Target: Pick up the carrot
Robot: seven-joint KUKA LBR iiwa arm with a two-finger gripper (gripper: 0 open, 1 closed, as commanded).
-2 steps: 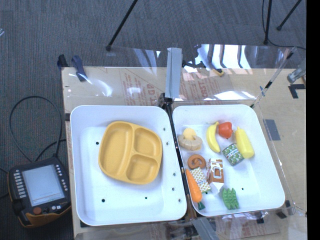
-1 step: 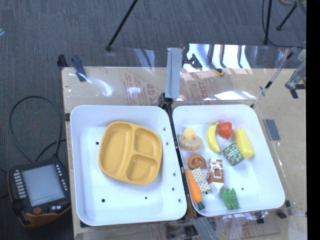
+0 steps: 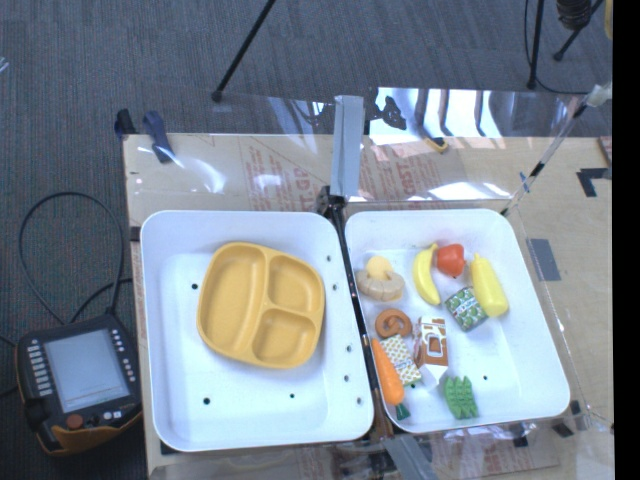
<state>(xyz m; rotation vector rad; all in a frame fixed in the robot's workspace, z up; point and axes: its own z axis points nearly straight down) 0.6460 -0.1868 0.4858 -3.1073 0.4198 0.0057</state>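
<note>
DESK: Where's the carrot (image 3: 387, 368)?

PHOTOGRAPHER: Near edge of the right bin (image 3: 512, 360), at about 7 o'clock, close along the wall shared with the left bin (image 3: 180, 368). Its orange tip points to 11 o'clock and its green top to 5. A patterned packet (image 3: 405, 358) touches its 3 o'clock side.

DESK: How will it handle?

PHOTOGRAPHER: It looks like a plastic toy, so probably light, stiff and a little slick. I'd take it across the thick orange middle. The wall and packet leave little room on either side.

DESK: And the fingers?

PHOTOGRAPHER: Whether they're apart or together, I cannot tell, and the same goes for the arm's pose.

DESK: Farther back?

PHOTOGRAPHER: A banana (image 3: 426, 275) and tomato (image 3: 450, 259) at the bin's 12 o'clock. A yellow plate (image 3: 262, 305) sits in the left bin.
</note>
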